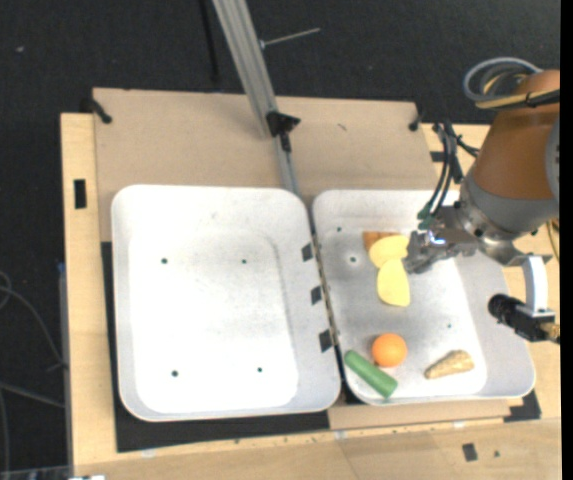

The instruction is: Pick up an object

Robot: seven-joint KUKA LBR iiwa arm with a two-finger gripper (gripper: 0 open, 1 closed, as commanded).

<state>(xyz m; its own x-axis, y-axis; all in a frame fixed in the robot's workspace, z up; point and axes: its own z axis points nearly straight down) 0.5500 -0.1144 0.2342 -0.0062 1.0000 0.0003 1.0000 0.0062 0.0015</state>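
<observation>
Fingers of the gripper [421,253] are too blurred to call apart or together; they sit just at three o'clock of the yellow pieces [391,268] in the right bin [496,373]. Going near to far — green stick [370,375], orange ball [389,350], tan wedge [449,365], then yellow pieces — a sideways approach could nudge the yellow ones away.

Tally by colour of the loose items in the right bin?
Yellow: 2, two soft yellow pieces
Orange: 1, round orange ball
Green: 1, green cylinder
Tan: 1, tan wedge-shaped piece
An orange-brown bit behind the yellow pieces is too hidden to count.
Total: 5
</observation>
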